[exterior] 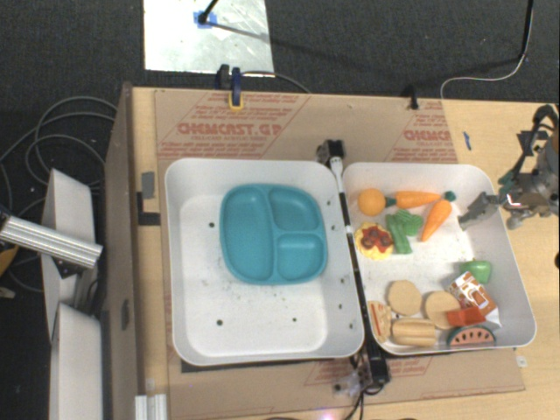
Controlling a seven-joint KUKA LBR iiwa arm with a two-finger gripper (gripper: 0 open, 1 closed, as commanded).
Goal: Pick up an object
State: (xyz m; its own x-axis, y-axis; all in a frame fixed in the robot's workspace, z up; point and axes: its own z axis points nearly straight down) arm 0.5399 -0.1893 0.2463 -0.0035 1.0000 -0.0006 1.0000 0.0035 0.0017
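The right bin [516, 318] holds several toy foods. An orange [372, 201], two carrots [416, 199] [436, 220], a green leafy piece [402, 232] and a red-and-yellow piece [376, 240] lie at its far left. Two round biscuits [404, 297] [437, 304], a bun [411, 332], a watermelon slice [472, 337], a red-and-white carton [472, 291] and a green piece [478, 271] lie near its front. My gripper [495, 210] hangs over the bin's far right edge, apart from all the food and to the right of the carrots.
The left bin [197, 322] bears a teal divided plate [273, 234]. A hinge strip [348, 243] runs between the bins. Cardboard [262, 129] lies under both. Cables [52, 147] and a metal bar [52, 241] sit off the bench at left.
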